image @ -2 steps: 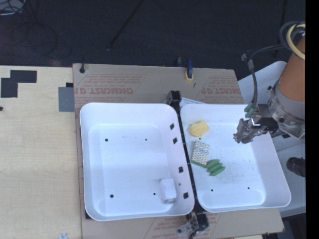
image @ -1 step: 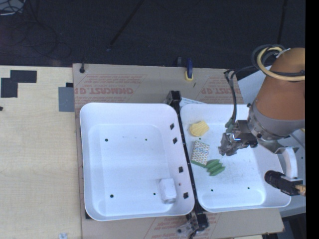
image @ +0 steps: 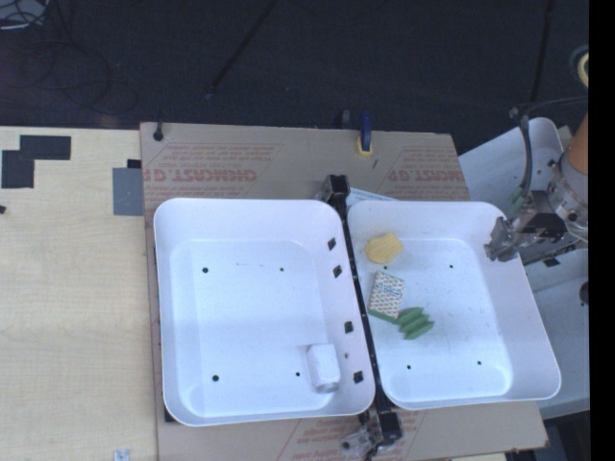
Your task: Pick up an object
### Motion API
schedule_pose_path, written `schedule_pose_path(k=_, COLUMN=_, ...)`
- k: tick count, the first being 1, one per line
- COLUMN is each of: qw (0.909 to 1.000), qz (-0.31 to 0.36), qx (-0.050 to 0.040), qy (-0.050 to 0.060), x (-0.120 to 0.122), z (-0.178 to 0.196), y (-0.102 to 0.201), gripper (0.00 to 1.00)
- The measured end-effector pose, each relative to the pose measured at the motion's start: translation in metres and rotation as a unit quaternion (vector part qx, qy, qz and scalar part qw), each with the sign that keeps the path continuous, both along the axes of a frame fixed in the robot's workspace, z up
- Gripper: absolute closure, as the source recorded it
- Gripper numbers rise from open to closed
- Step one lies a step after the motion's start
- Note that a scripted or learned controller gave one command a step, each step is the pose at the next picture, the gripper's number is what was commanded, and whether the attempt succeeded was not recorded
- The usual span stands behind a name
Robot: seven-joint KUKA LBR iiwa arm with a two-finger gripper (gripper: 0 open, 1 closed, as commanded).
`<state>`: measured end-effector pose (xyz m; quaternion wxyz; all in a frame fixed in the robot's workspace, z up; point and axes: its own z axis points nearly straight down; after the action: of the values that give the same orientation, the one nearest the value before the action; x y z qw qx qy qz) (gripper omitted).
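Note:
The right bin (image: pixel 500 373) holds a yellow lump (image: pixel 383 249) near its upper left, a white patterned packet (image: pixel 386 295) below it, and a green pod-shaped piece (image: pixel 414 323) just right of the packet's lower end. A white block (image: pixel 323 365) lies in the left bin (image: pixel 192 392) near its lower right corner. My gripper (image: pixel 501 242) hovers at the right bin's upper right rim, well to the right of the objects, with nothing seen between its fingers.
The bins sit side by side on a cardboard sheet (image: pixel 240 166), joined by a black divider with clips (image: pixel 351 296). A blue-and-yellow clamp (image: pixel 365 137) stands at the sheet's back edge. Light wooden benchtop (image: pixel 67 305) lies to the left.

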<state>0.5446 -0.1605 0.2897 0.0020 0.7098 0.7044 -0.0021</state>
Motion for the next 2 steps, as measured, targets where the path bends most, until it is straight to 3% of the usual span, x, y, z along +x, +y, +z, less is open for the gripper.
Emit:
schedule_pose_path(k=1, qw=1.0, qz=0.001, qx=0.0031, qy=0.003, x=-0.073, z=-0.005, y=-0.034, gripper=1.0)
schedule_pose_path(k=2, qw=1.0, qz=0.005, qx=0.0045, qy=0.003, x=-0.069, z=-0.042, y=0.0, gripper=1.0)
